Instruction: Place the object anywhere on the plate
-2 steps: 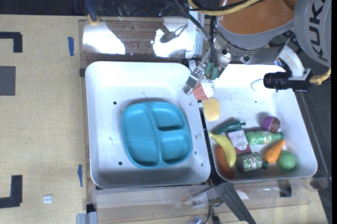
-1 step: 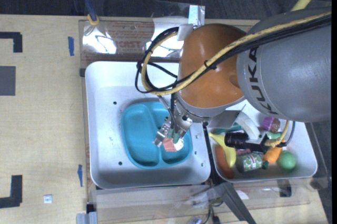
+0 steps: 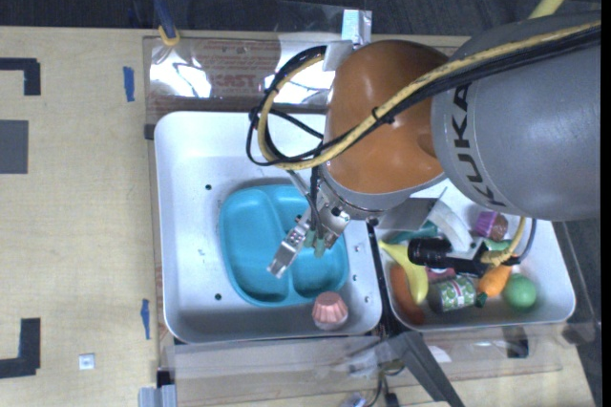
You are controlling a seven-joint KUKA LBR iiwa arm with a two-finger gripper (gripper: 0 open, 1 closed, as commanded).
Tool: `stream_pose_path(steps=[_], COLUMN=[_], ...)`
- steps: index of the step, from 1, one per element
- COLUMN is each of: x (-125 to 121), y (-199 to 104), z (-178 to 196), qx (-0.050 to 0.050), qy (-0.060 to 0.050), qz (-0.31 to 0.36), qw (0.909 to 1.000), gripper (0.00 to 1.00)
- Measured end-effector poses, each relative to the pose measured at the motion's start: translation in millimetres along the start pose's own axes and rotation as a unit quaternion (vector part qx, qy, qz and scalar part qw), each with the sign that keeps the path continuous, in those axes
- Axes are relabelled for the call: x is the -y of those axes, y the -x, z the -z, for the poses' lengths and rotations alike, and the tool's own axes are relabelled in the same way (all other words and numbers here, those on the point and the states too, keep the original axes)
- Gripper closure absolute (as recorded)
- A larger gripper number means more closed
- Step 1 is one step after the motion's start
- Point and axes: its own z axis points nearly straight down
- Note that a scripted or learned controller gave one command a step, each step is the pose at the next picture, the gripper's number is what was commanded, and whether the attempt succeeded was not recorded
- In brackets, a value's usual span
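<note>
The gripper (image 3: pixel 304 246) hangs over the blue plate (image 3: pixel 250 238) in the left bin (image 3: pixel 181 204), its fingers a little apart with a small green thing (image 3: pixel 318 243) between them, near the plate's right edge. The green thing is too small to tell its long axis or which way it points. White letters "KUKA" run down the grey arm (image 3: pixel 516 128). A pink cup (image 3: pixel 329 310) sits by the bin's front edge. The right bin (image 3: pixel 554 290) holds mixed toys.

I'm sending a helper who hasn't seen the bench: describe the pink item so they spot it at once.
Find the left white bin, the one holding the blue plate. Just past the plate's near right corner, on the bin floor, sits a small pink ridged cupcake-shaped object. It is the bin's lone pink thing.
</note>
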Motion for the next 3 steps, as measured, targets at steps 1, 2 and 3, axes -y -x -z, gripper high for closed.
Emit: stream_pose_path(steps=[1,2,3], x=[-28.2,-28.0,-28.0], y=[-24.8,-24.8,-24.8], z=[106.6,105.9,106.0], qx=[0.001,0.001,0.001], qy=[0.001,0.0,0.0], qz=[-0.141,-0.141,-0.141], qw=[0.99,0.99,0.99], gripper=[0.0,0.0,0.0])
